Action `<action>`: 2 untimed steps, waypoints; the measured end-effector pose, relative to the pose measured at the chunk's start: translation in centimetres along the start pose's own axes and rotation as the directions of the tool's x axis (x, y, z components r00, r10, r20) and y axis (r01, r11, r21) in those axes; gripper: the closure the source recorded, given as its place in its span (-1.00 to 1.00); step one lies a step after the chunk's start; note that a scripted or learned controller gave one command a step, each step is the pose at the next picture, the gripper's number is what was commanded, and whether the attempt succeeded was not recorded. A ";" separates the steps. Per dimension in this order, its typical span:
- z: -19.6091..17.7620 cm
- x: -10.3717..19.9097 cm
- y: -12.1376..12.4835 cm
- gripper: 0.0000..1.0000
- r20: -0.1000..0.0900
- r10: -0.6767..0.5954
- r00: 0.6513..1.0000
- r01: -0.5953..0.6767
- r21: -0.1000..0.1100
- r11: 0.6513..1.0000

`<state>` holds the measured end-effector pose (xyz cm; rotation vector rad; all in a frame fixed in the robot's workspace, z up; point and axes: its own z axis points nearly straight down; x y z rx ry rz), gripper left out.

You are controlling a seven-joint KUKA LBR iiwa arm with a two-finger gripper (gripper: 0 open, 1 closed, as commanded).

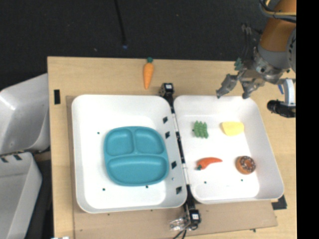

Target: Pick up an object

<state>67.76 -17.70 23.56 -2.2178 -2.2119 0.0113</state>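
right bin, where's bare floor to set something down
Bare floor in the right bin runs along its near edge, below the red pepper and donut. It is crowded mid-bin, where the green piece and yellow piece sit.

A robotics lab: wooden bench (99, 66), twin white bins (79, 133), black backdrop

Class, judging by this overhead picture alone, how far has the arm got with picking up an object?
Nothing looks done yet: the green toy vegetable, yellow wedge, red-orange pepper and brown round doughnut all lie in the right white bin. In hand: the two-finger gripper hangs with jaws open over that bin's far edge, holding nothing. Left: descend, close on one item and lift.
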 end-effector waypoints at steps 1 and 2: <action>-0.9 0.0 0.2 -1.00 0.003 -0.004 1.000 0.004 -0.013 1.000; 3.4 -0.3 0.8 -1.00 0.004 -0.005 1.000 0.005 -0.011 1.000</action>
